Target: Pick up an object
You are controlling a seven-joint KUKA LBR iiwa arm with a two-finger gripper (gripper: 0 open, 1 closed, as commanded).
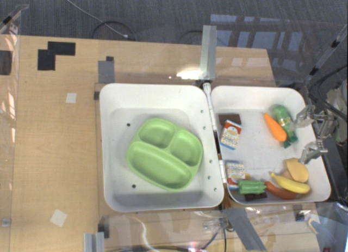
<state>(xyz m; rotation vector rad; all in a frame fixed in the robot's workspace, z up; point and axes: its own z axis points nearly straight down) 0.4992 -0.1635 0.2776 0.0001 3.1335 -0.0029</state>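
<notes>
Two white bins sit side by side on the wooden bench. The left bin (109,136) has a green divided plate (165,153) lying flat, roughly in the middle. The right bin (255,96) holds toy food: a small carton w/ red top (231,135) near the divider, an orange carrot (275,127) touching a green bottle (283,116) toward the far right, then along the near edge a blue-white packet (235,170), green veg (252,185), a banana (290,184) and a tan bread-like piece (297,170). The gripper (314,135) hangs at the right bin's right rim, fingers spread apart, nothing between them; the carrot is just beside it, not touching.
</notes>
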